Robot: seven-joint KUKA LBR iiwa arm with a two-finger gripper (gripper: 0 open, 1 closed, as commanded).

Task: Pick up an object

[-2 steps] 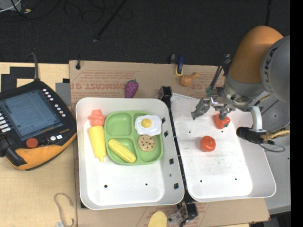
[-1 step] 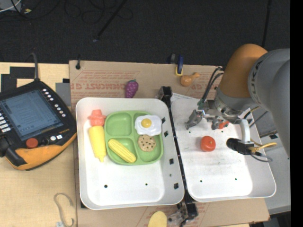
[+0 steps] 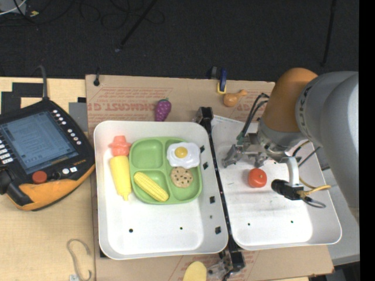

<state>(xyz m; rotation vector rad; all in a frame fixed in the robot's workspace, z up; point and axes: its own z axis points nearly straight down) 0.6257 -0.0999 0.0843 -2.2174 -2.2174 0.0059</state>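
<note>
1. Your gripper [image 3: 249, 152] hangs low over the right bin [image 3: 316, 227]; its opening cannot be judged, and nothing is visibly held.
2. The red tomato [image 3: 256, 178] lies just near of it on the bin floor, apparently the target.
3. The left bin [image 3: 152, 233] carries a green tray [image 3: 153, 151] of toy food, well apart.

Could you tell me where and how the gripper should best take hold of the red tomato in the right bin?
Take the tomato across its round middle, coming straight down from above. It sits alone on the right bin floor, apart from the walls, so either side looks free, I think.
</note>
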